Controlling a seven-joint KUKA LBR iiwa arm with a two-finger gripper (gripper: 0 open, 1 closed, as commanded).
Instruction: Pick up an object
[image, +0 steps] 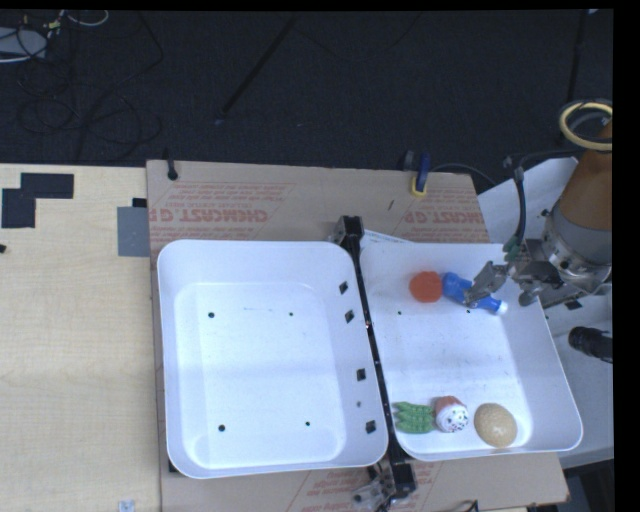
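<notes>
Two white bins sit side by side on a cardboard sheet (300, 205) over the bench. The left bin (180, 300) has a bare floor with only a few small dark dots on it. The right bin (545, 385) holds all the loose things.

Near the right bin's far wall lies an orange ball (426, 286). Just beside it, on its right, is a blue object (462, 290), lying tilted, its right end reaching toward the bin's right wall. Along the near wall three things lie in a row: a green toy (411, 417) at the left, a small white-and-red dotted piece (451, 415) touching it in the middle, and a tan egg shape (495, 424) just beside that on the right.

The arm comes in from the right, and the gripper (497, 283) hangs over the far right corner of the right bin, at the right end of the blue object. Its grey fingers (487, 277) lie against that object, but whether they are spread, pressed together or pinching it cannot be told from this angle.
</notes>
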